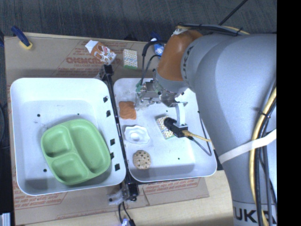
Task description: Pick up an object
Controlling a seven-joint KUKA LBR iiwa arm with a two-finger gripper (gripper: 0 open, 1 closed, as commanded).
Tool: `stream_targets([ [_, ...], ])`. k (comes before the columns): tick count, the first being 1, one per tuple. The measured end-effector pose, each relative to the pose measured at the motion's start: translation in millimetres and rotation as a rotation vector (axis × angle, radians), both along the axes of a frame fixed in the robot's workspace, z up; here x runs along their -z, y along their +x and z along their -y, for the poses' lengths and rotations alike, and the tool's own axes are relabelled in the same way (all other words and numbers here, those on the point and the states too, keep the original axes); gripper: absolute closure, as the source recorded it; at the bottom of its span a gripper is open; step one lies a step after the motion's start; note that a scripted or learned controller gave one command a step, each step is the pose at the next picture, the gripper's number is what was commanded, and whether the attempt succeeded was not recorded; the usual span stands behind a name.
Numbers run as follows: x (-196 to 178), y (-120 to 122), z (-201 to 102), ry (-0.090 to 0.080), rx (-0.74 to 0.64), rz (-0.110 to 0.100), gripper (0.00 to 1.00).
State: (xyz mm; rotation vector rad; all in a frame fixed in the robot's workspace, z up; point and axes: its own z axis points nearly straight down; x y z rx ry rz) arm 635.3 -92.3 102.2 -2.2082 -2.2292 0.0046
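**Gripper low in the right bin, just beside the orange slab**

The orange-brown slab [127, 110] looks like a toy slice of toast or a sponge: probably light and a little soft, with flat faces and squared edges. Its flatness is the difficulty; lying flush on the bin floor, it offers little height, so the best hold is likely across two opposite edges, fingers pressed close to the floor. It should not slip much if its surface is as matte as it appears.

It lies at the far-left part of the right bin [203, 166], close to the divider between the bins. The gripper [146, 97] sits just to its right and slightly farther back, low over the floor; whether its fingers are spread or closed cannot be told, and nothing is seen held.

Nearer lie a fried-egg toy [136, 135] and a round cookie [141, 159]; a patterned packet [165, 127] lies to their right. The left bin [28, 93] holds a green divided plate [75, 150].
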Motion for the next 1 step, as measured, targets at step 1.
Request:
stream_targets([
  [1, -90.6, 21.6, -68.9, 0.001, 0.003, 0.005, 1.0],
])
